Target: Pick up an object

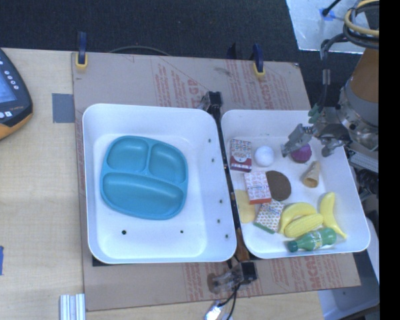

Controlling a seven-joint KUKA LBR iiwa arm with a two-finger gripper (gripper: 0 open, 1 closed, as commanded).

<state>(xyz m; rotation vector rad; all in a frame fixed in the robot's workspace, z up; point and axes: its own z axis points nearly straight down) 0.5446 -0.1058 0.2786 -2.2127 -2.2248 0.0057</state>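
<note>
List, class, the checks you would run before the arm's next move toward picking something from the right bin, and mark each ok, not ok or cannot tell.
1. Gripper over the right bin: ok.
2. Purple object lies directly beneath it: ok.
3. Object already held: cannot tell.
4. White ball sits apart from the purple object: ok.
5. Blue tray lies in the left bin, away from the arm: ok.

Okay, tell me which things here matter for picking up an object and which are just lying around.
In the job:
pincer, above the right bin
purple item beside it
white ball
cone
brown disc
bananas
green bottle

Lying about:
left bin
blue plate
handheld unit
clamps
</note>
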